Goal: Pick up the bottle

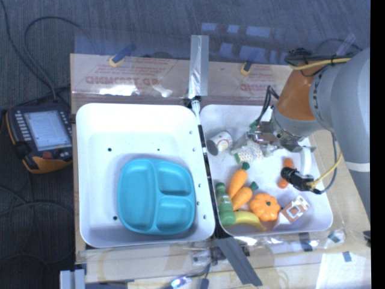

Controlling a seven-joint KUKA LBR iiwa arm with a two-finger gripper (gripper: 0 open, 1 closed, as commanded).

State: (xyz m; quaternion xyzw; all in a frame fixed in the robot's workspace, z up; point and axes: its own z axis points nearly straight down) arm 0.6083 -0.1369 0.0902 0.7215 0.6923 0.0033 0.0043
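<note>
The bottle (224,204) is small and green. It lies along the left wall of the right bin (322,218), next to a banana (248,220) and two carrots (240,188). My gripper (260,138) hangs over the upper middle of that bin, just above a white item with green dots (247,154). It is well above and to the right of the bottle and apart from it. The grey wrist with its orange band (295,98) hides most of the gripper.
An orange pumpkin (265,206), a small toy block (295,209), a white cup (221,141) and small orange pieces (284,182) crowd the right bin. The left bin (96,131) holds a blue divided plate (157,195). A teach pendant (39,134) lies left of the bench.
</note>
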